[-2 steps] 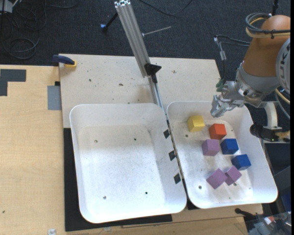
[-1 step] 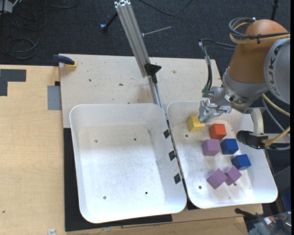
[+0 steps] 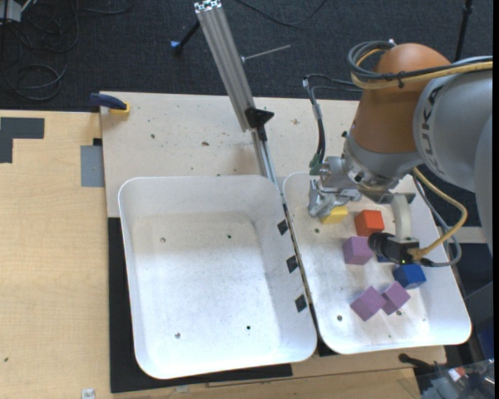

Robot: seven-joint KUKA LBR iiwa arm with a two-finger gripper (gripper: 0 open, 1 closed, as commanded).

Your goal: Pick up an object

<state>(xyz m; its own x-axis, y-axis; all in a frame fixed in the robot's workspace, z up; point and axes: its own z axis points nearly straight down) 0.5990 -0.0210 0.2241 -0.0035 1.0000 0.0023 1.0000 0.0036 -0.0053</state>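
1. Yellow block [image 3: 335,215] lies in the upper left part of the right bin [image 3: 449,327], close to the divider between the two bins.
2. Directly above and touching or nearly touching it, the tool [image 3: 323,206] comes down from the arm's wrist on the right; whether its fingers are spread or closed cannot be told from this angle.
3. An orange block [image 3: 369,222] sits just beside the yellow one to its right, with a purple block [image 3: 358,250] a little lower.
4. Judged from here, the yellow block sits slightly right of the fingertips, so the grasp looks off-centre.
5. The left bin [image 3: 150,223] holds nothing to grasp.
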